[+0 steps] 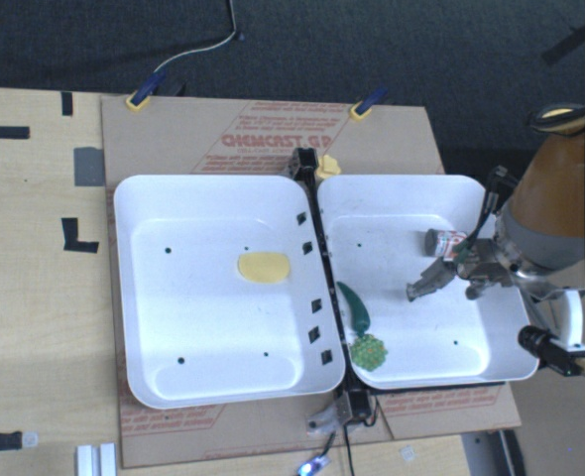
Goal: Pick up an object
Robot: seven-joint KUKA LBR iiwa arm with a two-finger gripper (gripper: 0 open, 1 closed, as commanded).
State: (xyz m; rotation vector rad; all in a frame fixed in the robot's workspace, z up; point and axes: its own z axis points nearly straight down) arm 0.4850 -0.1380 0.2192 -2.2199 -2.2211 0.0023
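Observation:
My gripper [430, 264] hangs over the middle of the right bin [402, 194], reaching in from the right. It is open, its two grey fingers spread apart with nothing between them. A dark green curved object [353, 307] lies by the right bin's left wall, left of and below the gripper. Just below it, at the front left corner, sits a light green bumpy ball [369, 351]. A flat yellow oval [264, 267] lies near the middle of the left bin [139, 296].
The divider between the bins [315, 266] carries black clips. The bins rest on a cardboard sheet [273, 132] held by blue and yellow clamps. A small yellow piece [328, 166] sits at the top of the divider.

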